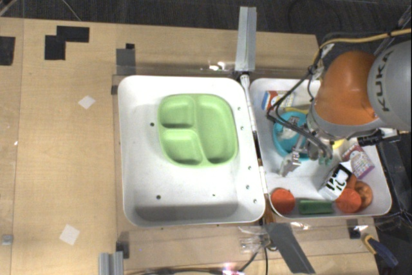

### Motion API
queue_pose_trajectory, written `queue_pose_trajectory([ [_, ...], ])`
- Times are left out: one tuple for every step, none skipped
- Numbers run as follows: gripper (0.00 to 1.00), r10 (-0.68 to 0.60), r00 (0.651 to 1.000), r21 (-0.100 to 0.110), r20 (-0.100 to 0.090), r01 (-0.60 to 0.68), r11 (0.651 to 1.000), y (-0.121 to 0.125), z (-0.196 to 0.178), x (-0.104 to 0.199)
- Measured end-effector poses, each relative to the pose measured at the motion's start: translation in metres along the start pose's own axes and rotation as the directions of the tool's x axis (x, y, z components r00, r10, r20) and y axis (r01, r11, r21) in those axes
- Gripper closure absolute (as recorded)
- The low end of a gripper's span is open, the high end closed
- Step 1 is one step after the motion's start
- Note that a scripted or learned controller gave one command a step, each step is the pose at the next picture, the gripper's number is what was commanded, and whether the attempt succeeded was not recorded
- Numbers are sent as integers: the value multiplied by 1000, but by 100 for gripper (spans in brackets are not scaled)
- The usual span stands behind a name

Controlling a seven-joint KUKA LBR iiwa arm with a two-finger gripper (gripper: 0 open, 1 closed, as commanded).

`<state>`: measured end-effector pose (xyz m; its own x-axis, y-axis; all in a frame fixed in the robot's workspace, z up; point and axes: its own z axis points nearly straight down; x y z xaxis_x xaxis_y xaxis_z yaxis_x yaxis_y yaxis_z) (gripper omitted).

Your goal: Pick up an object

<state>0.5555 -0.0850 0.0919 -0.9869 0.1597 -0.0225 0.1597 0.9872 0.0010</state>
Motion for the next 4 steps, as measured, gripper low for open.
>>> queue_pose_trajectory([
  [0,189,982,-3,0,-189,982,3,0,4],
  [100,187,982,-5,29,-187,982,1,-19,-4],
  [100,399,917,7,-11,-399,917,-63,-94,-37],
  [100,442,897,2,-9,-442,897,11,-158,-82],
])
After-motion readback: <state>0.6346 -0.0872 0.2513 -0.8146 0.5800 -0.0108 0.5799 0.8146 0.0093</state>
